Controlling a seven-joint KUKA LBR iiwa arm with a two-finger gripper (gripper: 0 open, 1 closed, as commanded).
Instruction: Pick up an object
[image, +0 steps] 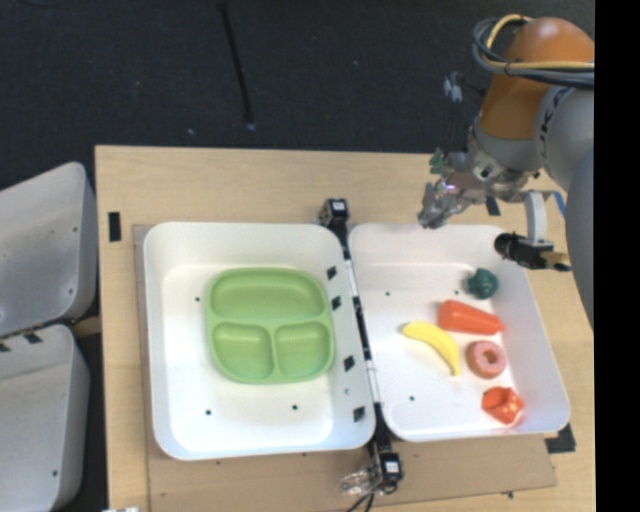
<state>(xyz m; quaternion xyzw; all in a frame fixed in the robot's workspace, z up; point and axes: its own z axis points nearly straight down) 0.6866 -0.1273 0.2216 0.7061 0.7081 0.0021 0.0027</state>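
Observation:
In the right bin (400, 255) lie a yellow banana (435, 343), an orange carrot (468, 317), a pink donut (487, 359), a red pepper (502, 404) and a small dark green piece (483, 282). My gripper (437, 213) hangs over the far edge of the right bin, well above and behind these objects. Nothing shows between its fingers.
A green divided plate (269, 322) lies in the left bin (170, 400). The divider (355, 320) between the bins carries small black clips. The wooden bench (230, 180) borders both bins, and white chairs (40, 270) stand at the left.

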